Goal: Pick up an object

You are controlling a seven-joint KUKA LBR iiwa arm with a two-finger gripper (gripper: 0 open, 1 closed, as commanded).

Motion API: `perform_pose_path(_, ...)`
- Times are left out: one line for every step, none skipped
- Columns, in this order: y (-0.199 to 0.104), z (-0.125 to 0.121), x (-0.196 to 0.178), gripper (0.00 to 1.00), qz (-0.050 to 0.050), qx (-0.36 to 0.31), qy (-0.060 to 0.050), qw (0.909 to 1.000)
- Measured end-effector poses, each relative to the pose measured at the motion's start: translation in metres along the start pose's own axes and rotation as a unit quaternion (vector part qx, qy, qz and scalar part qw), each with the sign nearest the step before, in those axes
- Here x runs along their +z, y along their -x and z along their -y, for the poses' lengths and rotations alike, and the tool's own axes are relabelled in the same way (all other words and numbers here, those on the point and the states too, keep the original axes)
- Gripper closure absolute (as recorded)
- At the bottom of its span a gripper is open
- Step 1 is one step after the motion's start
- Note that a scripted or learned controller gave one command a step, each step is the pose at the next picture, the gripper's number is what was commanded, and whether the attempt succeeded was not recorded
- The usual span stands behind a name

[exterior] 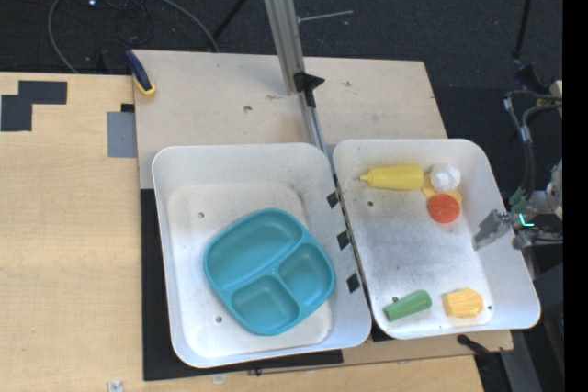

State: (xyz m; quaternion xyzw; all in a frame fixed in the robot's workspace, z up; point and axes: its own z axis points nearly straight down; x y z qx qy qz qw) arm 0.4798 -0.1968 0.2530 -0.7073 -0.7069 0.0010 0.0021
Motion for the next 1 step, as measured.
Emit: perform_pose_path(0.0001, -0.0003, -0.0006, 0.00, 0.000, 0.000, 0.001, 1.0000)
